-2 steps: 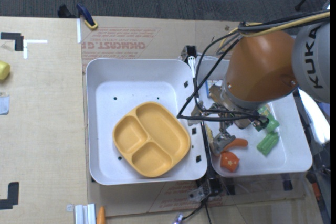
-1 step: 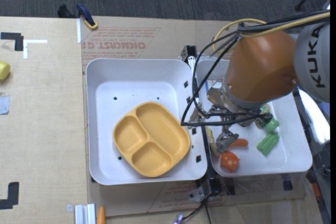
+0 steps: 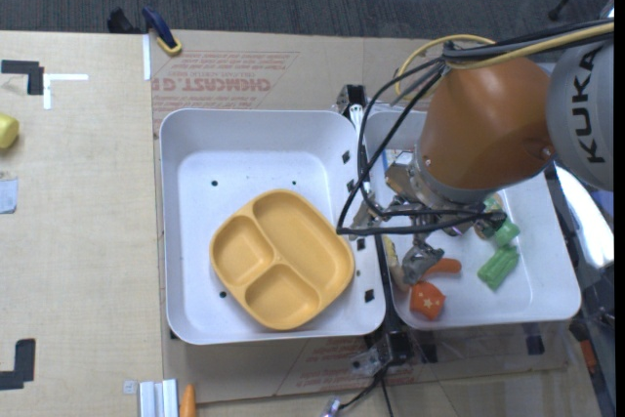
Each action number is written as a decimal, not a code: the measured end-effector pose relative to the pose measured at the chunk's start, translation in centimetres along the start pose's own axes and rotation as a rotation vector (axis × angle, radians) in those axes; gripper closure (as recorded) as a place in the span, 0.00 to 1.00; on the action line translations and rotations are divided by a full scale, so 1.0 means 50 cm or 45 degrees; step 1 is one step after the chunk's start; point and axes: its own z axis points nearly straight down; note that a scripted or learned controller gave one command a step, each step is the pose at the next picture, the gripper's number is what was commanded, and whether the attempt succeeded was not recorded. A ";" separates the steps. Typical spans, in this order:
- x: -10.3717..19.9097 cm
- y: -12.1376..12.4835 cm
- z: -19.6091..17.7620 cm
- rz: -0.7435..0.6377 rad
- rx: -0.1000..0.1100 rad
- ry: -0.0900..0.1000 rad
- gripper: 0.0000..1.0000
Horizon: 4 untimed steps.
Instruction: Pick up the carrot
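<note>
The carrot [image 3: 447, 265] is a small orange piece lying in the right bin [image 3: 547, 308], near its front. My gripper [image 3: 421, 263] hangs low over that bin under the orange wrist band, right at the carrot's left end. The gripper's metal tip covers that end of the carrot, and whether it touches the carrot is unclear.
A red-orange round toy [image 3: 427, 302] lies just in front of the gripper. Two green pieces [image 3: 496, 268] [image 3: 505, 232] lie to the carrot's right. A tan piece [image 3: 391, 255] rests by the bin's left wall. The left bin [image 3: 195, 151] holds a yellow divided plate [image 3: 337, 271]. Cables loop around the wrist.
</note>
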 end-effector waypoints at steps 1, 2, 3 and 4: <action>0.000 0.000 0.000 0.000 0.000 0.000 0.00; -0.019 0.039 0.000 -0.064 -0.001 0.001 0.00; 0.006 -0.083 -0.418 -0.252 0.002 -0.006 0.00; -0.006 0.064 -0.137 -0.091 -0.004 0.001 0.00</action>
